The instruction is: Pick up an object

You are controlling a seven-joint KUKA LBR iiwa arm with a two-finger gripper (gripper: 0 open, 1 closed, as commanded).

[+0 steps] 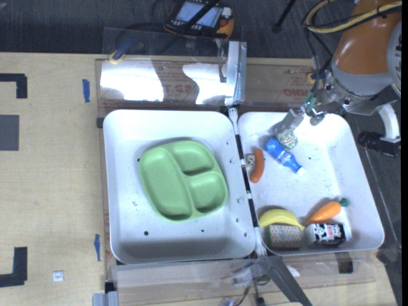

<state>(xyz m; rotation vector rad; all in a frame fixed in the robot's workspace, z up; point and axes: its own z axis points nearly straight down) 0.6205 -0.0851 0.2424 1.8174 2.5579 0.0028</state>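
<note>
Reaching in from the right, the arm [363, 43] brings its gripper [288, 132] low over the right bin [357, 164], near that bin's back left part. Whether the jaws are spread or pressed together cannot be told; the tip is small and merges with what lies under it. A blue bottle [282, 154] lies tilted on the bin floor just beneath the gripper, its top end at or touching the tip, but no grasp is visible.

A hot dog [256, 165] lies to the left of the bottle, close to the wall between the bins. Along the front wall sit a banana [280, 218], a mesh-patterned can [284, 236] just in front of it, a carrot [325, 210] and a black-and-white can [327, 233] lying on its side beside the carrot.

The left bin [121, 171] holds a green divided plate [183, 180], lying flat near the middle, well apart from the gripper.
</note>
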